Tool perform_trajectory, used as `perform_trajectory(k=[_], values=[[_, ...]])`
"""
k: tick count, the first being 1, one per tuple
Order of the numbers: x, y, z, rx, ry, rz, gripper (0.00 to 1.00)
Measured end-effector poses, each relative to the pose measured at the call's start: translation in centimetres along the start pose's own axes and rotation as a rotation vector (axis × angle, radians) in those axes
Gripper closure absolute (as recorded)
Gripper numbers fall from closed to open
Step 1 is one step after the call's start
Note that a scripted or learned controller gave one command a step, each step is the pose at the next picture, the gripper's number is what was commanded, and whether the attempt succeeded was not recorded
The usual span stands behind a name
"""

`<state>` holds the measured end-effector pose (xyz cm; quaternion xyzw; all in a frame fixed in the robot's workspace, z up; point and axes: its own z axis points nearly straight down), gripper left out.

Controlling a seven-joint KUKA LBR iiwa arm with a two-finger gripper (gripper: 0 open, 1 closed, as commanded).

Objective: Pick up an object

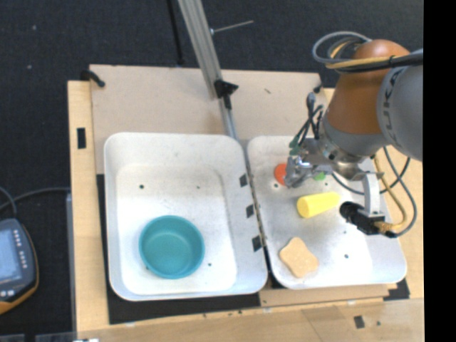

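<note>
Right now the gripper (298, 168) hangs low in the right bin (388, 266), just beside a small orange-red object (281, 172) near the bin's left wall; whether it is wide or narrow I cannot tell. To do this step well, centre over one item and descend straight — the wall nearby leaves little room. Close by lie a smooth yellow cylinder (317, 204) on its side and a tan, sponge-like block (298, 257), probably soft and easy to squeeze. A round teal bowl (171, 245) sits in the left bin (121, 155).
</note>
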<state>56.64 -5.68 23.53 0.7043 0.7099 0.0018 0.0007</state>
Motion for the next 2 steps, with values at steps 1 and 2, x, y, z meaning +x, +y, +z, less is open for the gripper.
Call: perform_trajectory(k=[1,2], values=[[5.1,2.9,-0.5,0.000,0.000,0.000,1.00],[9.4,4.8,0.2,0.003,-0.001,0.004,1.00]])
